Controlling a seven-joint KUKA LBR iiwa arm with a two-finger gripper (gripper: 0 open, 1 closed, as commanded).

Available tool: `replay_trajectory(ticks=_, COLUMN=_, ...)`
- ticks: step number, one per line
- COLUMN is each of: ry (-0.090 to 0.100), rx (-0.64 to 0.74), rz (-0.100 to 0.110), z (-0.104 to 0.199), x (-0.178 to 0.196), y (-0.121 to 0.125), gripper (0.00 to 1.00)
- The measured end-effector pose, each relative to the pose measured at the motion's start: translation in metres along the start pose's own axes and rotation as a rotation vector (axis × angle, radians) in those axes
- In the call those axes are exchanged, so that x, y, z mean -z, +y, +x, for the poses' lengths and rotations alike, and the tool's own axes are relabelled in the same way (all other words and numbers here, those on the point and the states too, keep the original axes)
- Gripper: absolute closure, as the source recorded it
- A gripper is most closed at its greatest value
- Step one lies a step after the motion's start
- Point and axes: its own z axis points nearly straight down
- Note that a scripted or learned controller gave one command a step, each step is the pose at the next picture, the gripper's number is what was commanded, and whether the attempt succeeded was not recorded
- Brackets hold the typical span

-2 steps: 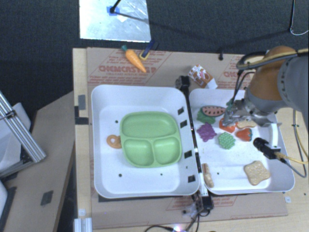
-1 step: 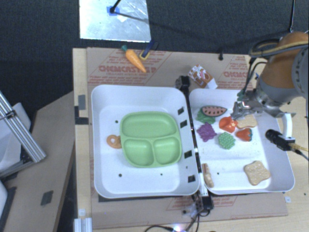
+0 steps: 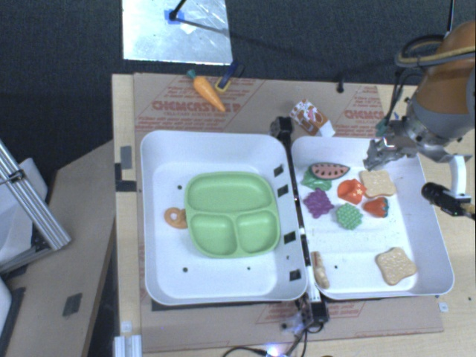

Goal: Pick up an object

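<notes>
Where tool [image 3: 378,157] hovers, flat toast [image 3: 377,182].

The arm [image 3: 439,88] reaches in from the right, claw [image 3: 378,155] lowered.

Right bin [image 3: 428,262]: toys crowd its upper middle: watermelon slice [image 3: 329,171], purple grapes [image 3: 318,202], green piece [image 3: 348,216], two red pieces [image 3: 350,191] [image 3: 375,207], toast slice [image 3: 377,182], near or touching one another. Claw [image 3: 378,155] hangs over the upper right corner, just above the toast slice. Open floor: lower left and centre, between the cluster and a cracker [image 3: 395,265].

Left bin [image 3: 160,162]: green divided tray [image 3: 230,213] occupies the centre; small ring [image 3: 176,218] at its left edge. Margins open.
</notes>
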Motion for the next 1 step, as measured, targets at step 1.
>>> replay_trajectory(ticks=1, ry=0.001, rx=-0.001, rz=0.005, z=0.0001, x=0.0038, y=0.0010, gripper=1.00)
